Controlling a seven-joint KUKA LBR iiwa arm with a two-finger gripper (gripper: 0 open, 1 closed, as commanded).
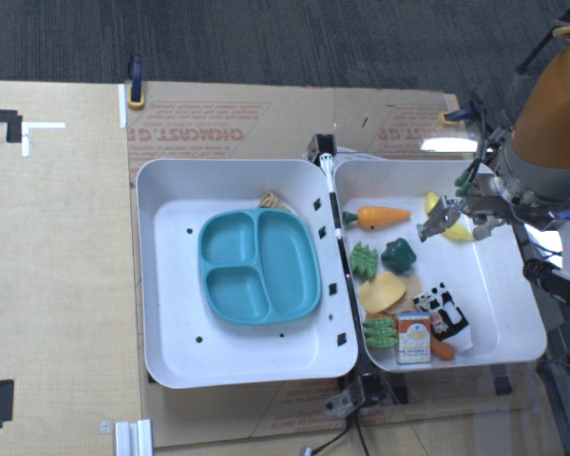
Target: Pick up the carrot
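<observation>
We find the gripper [444, 218] low over the right bin [513, 345], hanging just beside the carrot [381, 217], which lies flat on the bin floor toward the divider, its green stem end pointing away from the gripper and its orange tip nearest it. Whether the gripper is released or clenched we cannot tell; nothing shows between its tips, so we judge the carrot not yet taken. A yellow toy, perhaps a lemon [456, 227], sits right under and behind the gripper, touching or nearly so; a closing move here risks catching that instead, or shoving it along. We also expect the tapered carrot to roll or skid toward the bin wall if the approach comes end-on rather than across its width. Nearer us from the gripper lie a dark green leafy piece [398, 253], a lighter green vegetable [364, 260] and a pale yellow slice [383, 293]; further on, a black-and-white carton [441, 310] and a small juice box [413, 338]. These sit apart from the carrot and should not obstruct. Far beyond the carrot, the left bin [166, 350] holds a blue divided plate [259, 265].
</observation>
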